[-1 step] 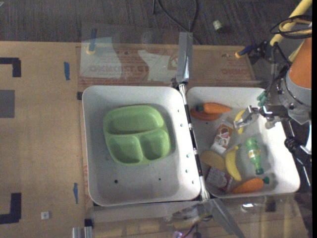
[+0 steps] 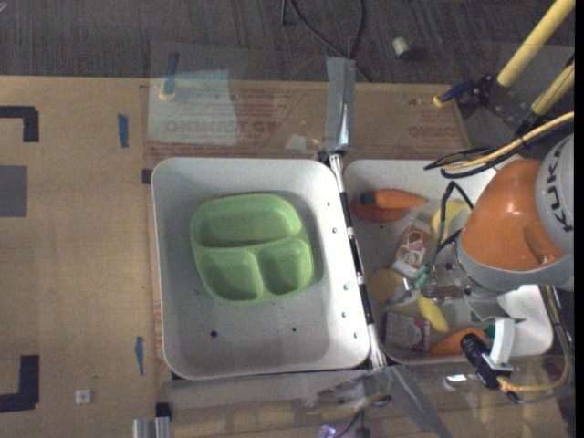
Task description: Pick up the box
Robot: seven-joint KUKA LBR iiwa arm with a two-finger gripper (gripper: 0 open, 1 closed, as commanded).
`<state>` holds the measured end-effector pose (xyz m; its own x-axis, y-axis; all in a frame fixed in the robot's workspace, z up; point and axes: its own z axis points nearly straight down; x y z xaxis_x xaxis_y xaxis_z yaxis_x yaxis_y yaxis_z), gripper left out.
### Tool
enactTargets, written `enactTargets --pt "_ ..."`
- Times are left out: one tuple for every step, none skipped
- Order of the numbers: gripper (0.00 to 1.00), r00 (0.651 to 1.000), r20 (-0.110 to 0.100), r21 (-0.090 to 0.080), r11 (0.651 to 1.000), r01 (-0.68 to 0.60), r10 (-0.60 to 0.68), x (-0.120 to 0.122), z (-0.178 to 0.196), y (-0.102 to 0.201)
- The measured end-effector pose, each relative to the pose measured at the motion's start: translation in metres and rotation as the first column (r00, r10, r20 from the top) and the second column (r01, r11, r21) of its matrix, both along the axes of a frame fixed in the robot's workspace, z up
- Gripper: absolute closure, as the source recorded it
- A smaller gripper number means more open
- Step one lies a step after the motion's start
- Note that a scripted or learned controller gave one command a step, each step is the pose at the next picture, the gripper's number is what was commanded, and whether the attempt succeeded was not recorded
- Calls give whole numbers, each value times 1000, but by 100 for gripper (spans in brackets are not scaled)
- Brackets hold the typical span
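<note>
The arm with its orange band reaches in from the right over the right bin. My gripper hangs low among the items in the middle of that bin. A small white and red box lies tilted just up and left of it. A second, pinkish box lies flat near the bin's front edge, below and left of the gripper. The arm hides whatever lies directly under the wrist.
An orange carrot lies at the back of the right bin. Yellow banana-like pieces and an orange item sit near the gripper. The left bin holds a green divided plate. Cables trail at the right.
</note>
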<state>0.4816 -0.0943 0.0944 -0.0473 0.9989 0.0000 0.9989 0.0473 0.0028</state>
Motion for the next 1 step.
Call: enactTargets --pt "0 987 6 -2 987 -159 159 10 -6 -8"
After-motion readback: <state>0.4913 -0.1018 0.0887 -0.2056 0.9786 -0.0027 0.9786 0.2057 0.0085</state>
